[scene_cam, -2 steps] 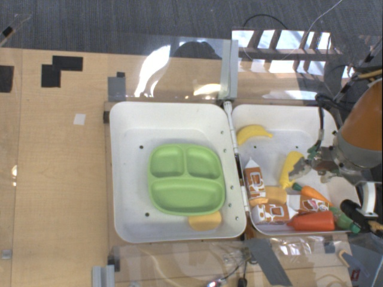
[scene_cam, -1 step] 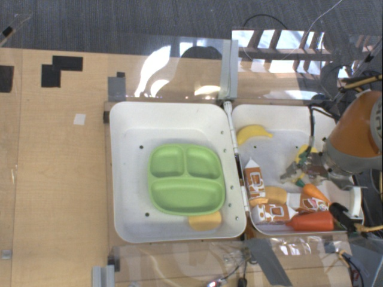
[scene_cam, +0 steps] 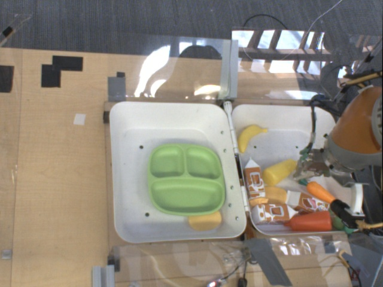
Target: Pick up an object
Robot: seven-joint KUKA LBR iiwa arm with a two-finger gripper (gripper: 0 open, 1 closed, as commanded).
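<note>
My gripper [scene_cam: 306, 164] hangs low over the right bin [scene_cam: 281, 121], near its right side. It is just right of a yellow rounded block [scene_cam: 280, 171] and just above a small orange carrot [scene_cam: 321, 191]. A yellow banana [scene_cam: 249, 136] lies at the bin's far left. Two brown-and-white cartons [scene_cam: 255, 183] [scene_cam: 273, 211] and a third one [scene_cam: 311, 203] lie along the front, beside a large red-orange carrot [scene_cam: 311, 222]. An orange-yellow piece [scene_cam: 276, 194] sits between the cartons. I see nothing between the gripper's tips.
The left bin [scene_cam: 128, 160] holds a green divided plate [scene_cam: 186, 180] with a yellow-orange block [scene_cam: 205, 221] at its front edge. A ridge [scene_cam: 234, 160] separates the bins. The grey and orange arm [scene_cam: 359, 130] covers the right bin's right side.
</note>
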